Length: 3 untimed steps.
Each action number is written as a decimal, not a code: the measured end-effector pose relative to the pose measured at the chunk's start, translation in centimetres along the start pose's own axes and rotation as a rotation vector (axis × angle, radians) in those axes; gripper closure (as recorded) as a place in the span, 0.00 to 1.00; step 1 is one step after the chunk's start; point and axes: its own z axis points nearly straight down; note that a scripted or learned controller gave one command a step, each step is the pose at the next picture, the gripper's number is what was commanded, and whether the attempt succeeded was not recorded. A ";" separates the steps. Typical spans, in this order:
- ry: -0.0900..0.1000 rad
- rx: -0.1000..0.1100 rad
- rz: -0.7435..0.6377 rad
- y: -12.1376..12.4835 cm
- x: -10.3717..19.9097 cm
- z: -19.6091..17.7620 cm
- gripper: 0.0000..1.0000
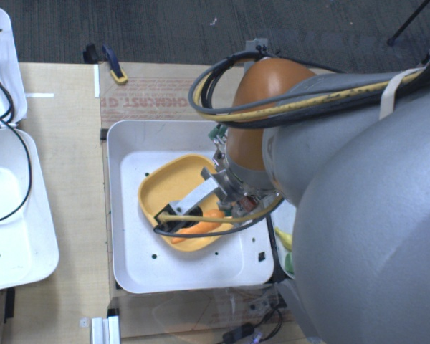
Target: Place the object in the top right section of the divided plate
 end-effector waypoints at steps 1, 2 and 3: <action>-0.001 0.000 -0.024 8.3 -2.3 -4.9 1.00; -0.004 0.002 -0.195 14.2 -1.7 -1.8 1.00; -0.002 0.003 -0.240 12.4 -3.2 5.1 1.00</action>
